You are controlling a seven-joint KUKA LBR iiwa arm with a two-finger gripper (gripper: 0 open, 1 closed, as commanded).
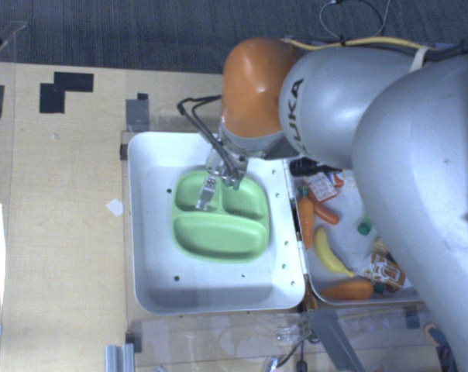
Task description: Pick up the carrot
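The pincer (217, 183) hung at centre frame over the green divided plate (221, 235) in the left bin (153, 231), its fingers apart and holding nothing. The carrot (305, 222) lay well right of it, just inside the right bin (315, 289) against the dividing wall, long axis running up-frame, beside a banana (331, 254). It looked light, stiff and smooth-skinned; a hold across its thicker middle seemed least likely to slip.
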